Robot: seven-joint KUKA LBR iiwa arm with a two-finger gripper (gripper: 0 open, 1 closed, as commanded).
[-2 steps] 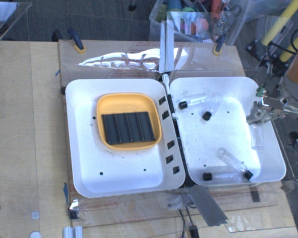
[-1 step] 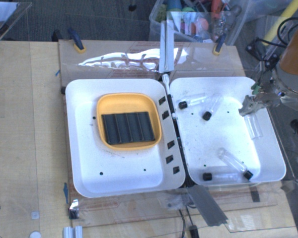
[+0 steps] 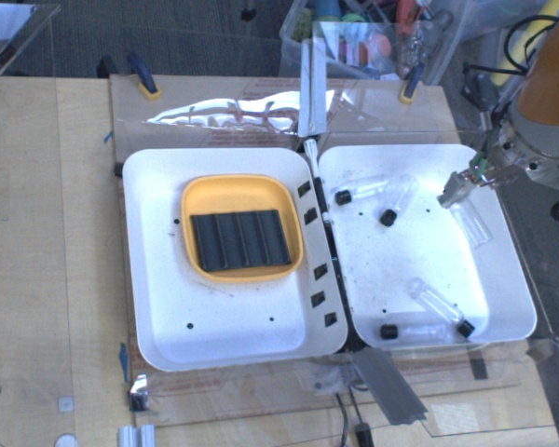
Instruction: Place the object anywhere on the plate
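A yellow plate point(image 3: 197, 196) lies in the left bin point(image 3: 158, 324). A dark grey ribbed block point(image 3: 240, 239) rests flat on the plate, filling most of its middle. My gripper point(image 3: 454, 190) hangs over the upper right corner of the right bin point(image 3: 373, 268), far from the plate. Just below it lies a clear tube point(image 3: 475, 223). Nothing shows between the gripper and the block.
The right bin holds several clear tubes with black caps point(image 3: 388, 217), one near the top left point(image 3: 371, 191) and two near the front edge point(image 3: 436, 299). A raised divider point(image 3: 319, 236) with black tabs separates the bins. A box of clutter point(image 3: 373, 17) stands behind.
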